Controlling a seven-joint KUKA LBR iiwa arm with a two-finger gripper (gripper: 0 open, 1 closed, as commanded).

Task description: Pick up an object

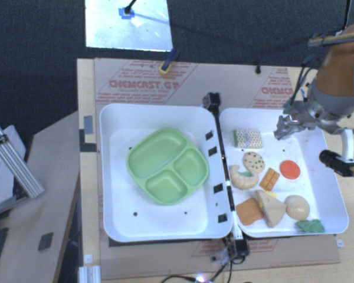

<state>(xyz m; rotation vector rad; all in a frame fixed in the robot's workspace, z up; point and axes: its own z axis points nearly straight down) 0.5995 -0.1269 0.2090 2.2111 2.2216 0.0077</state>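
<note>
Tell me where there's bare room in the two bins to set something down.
Left bin: bare floor rings the green divided plate, widest along the near wall and left wall. Right bin: bare along the far wall, around the gripper, and down the right wall. It is crowded from the patterned block to the cheese wedge.

Reaching in from three o'clock, grey arm with orange band bent downward, pincer pointing toward eight o'clock, low at the upper right.
</note>
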